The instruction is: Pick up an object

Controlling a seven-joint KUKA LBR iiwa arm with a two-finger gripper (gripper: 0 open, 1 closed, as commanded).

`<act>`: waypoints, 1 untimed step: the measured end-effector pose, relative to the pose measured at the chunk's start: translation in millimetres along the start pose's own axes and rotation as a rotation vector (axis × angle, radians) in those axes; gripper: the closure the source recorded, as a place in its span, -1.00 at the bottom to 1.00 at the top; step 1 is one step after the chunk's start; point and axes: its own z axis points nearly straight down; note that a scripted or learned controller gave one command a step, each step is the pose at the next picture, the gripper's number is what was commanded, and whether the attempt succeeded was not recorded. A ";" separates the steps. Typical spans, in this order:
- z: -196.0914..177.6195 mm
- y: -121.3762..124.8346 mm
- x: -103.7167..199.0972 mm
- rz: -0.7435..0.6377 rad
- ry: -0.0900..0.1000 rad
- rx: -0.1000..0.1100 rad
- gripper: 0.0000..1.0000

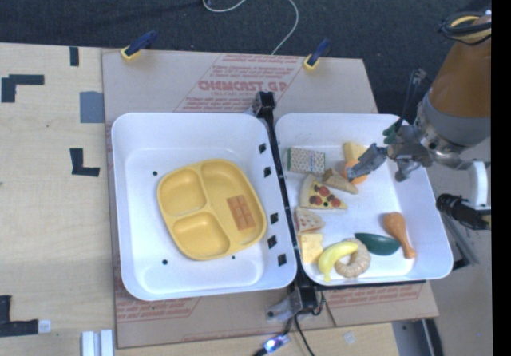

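From above, you see two white bins side by side on the table (48, 187). The left bin (136, 139) holds a yellow divided plate (196, 211) with a brown waffle piece (241, 211) in one compartment. The right bin (423, 259) holds toy food: a pizza slice (321, 195), a banana (334, 255), a drumstick (398, 231) and a green pepper (377, 243). Your gripper (369, 160) hangs low over the right bin's far side, just beside an orange piece (352, 153); you cannot tell how far it is open.
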 end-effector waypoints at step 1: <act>-6.8 2.3 0.3 -0.003 -0.002 -0.012 -1.00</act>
